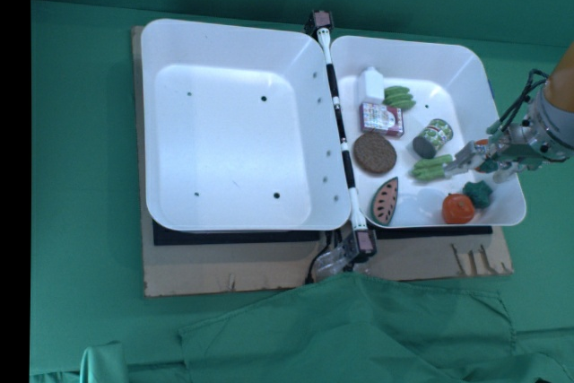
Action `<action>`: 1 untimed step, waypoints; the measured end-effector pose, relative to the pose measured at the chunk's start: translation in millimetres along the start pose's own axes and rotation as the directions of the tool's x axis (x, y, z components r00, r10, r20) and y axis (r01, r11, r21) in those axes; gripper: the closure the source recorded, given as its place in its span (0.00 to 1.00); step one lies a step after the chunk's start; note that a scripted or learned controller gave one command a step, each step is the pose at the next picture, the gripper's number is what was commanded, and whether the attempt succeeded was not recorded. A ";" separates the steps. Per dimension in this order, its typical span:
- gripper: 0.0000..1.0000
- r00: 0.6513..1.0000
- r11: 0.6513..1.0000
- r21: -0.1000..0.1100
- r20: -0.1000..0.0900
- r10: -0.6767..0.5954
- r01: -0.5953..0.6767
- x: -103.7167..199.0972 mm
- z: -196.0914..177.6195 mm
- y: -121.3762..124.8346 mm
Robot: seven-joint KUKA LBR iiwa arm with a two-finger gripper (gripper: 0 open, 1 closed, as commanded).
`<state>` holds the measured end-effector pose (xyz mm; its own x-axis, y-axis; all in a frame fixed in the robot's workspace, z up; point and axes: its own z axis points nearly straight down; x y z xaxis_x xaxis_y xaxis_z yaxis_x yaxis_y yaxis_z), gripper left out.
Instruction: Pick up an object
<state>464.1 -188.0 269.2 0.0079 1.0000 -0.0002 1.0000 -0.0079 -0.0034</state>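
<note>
Pea pod [432, 166] lies long-axis toward gripper [473, 159], just left of it; jaw state: cannot tell.

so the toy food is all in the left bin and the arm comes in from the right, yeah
Not quite: the toy food is all in the right bin, not the left bin, as the camera view shows. The arm does come in from the right.

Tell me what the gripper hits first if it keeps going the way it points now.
Probably the green pea pod. The gripper points left across the right bin, and the pod lies just ahead of its tips. Height above the pod is unclear from this slanted view, so it may pass over.
</note>
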 end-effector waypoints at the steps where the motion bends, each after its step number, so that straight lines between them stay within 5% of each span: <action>1: 0.00 1.000 1.000 -0.011 0.004 -0.009 0.009 23.2 35.4 87.0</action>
<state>551.1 -165.5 233.5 -0.0013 1.0000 -0.0044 1.0000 0.0014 0.0076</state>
